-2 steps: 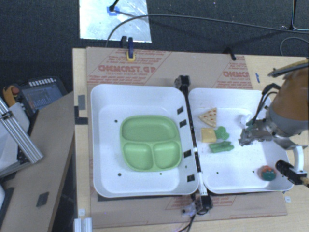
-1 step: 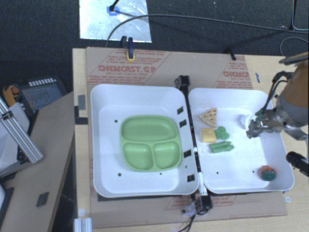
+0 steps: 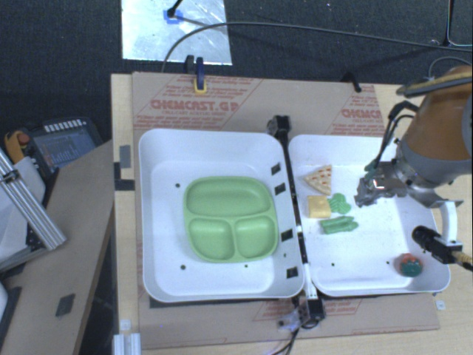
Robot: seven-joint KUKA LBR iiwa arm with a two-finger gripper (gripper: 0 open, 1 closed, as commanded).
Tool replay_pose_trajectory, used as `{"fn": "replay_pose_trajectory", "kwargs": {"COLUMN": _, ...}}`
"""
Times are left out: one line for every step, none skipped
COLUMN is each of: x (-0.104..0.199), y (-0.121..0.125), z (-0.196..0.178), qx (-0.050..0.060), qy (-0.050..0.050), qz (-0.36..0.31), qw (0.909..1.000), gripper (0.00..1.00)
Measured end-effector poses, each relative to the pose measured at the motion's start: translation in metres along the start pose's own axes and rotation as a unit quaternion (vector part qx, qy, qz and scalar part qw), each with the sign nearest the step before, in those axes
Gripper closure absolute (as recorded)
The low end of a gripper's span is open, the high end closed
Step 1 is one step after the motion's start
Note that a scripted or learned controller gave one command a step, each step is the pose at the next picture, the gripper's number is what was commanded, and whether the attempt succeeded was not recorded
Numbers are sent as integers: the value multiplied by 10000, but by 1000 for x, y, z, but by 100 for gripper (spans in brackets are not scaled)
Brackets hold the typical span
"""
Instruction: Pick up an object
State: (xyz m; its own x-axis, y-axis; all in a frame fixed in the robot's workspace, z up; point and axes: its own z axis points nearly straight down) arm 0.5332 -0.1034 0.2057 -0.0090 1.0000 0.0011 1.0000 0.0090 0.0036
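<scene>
Two white bins are set side by side on the bench; the left bin (image 3: 159,198) holds a green tray (image 3: 229,218) with three compartments, and the right bin (image 3: 369,261) holds the loose items. A tan wedge (image 3: 319,177) lies toward the far left of the right bin, a yellow block (image 3: 318,207) just near of it, a green clump (image 3: 340,202) touching the block's right side, and a green pod (image 3: 339,226) just near of those. A small red-and-green piece (image 3: 409,265) sits well apart, at the near right corner. The gripper (image 3: 367,191) is placed just right of the green clump, low over the bin floor; whether the jaws are open or closed cannot be told, and nothing is seen held. The items are judged to be toy food: light, rigid, smooth plastic, likely to slip or be nudged aside. The clump is the closest candidate, but its contact with the block risks a double grab. A hold across the narrow width of the pod is judged cleaner.
</scene>
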Motion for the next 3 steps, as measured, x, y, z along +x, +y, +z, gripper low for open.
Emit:
{"fn": "replay_pose_trajectory", "kwargs": {"x": 43, "y": 18, "z": -10, "qx": 2, "qy": 1, "qz": -3, "qw": 10000, "gripper": 100}}
{"fn": "replay_pose_trajectory", "kwargs": {"x": 97, "y": 44, "z": -21, "qx": -6, "qy": 5, "qz": -8, "qw": 10000, "gripper": 100}}
{"fn": "replay_pose_trajectory", "kwargs": {"x": 143, "y": 63, "z": -31, "qx": -3, "qy": 5, "qz": -3, "qw": 10000, "gripper": 100}}
